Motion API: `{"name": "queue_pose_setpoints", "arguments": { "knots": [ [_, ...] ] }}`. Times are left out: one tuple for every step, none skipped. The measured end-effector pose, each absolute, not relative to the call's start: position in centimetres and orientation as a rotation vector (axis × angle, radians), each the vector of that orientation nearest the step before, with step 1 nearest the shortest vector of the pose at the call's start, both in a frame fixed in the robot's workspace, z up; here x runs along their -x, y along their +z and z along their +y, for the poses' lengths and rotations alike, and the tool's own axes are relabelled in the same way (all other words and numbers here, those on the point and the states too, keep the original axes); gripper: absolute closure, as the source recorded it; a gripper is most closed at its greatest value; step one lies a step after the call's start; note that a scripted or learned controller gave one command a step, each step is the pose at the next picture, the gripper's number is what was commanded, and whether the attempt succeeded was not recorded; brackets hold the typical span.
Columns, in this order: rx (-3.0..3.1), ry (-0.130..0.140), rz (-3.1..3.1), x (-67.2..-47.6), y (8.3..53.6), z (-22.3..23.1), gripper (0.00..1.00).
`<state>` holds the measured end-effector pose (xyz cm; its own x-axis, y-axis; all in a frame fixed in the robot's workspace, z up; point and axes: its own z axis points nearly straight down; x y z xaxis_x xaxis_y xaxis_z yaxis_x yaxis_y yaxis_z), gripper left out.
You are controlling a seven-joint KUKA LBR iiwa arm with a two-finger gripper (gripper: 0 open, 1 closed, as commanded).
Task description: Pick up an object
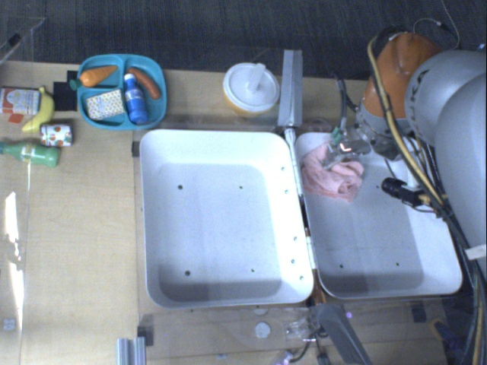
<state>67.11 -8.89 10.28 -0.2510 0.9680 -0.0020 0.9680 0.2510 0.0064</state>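
Where the two white bins meet, one crumpled pink cloth (333, 175) lies in the right bin (396, 249) near its far left corner. One gripper (344, 146) sits at the cloth's top edge; its grip I cannot tell. The left bin (221, 219) holds nothing.

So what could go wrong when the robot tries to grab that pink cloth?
The gripper sits right at the top edge of the pink cloth, so it might pinch just a thin fold that slips out. The cloth also lies against the right bin's left wall, so it could drag or snag there.
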Motion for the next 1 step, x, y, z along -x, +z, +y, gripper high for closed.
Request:
{"name": "queue_pose_setpoints", "arguments": {
  "knots": [
    [-1.627,0.002,2.685,-67.02,18.34,-7.12,1.0]
  ]
}}
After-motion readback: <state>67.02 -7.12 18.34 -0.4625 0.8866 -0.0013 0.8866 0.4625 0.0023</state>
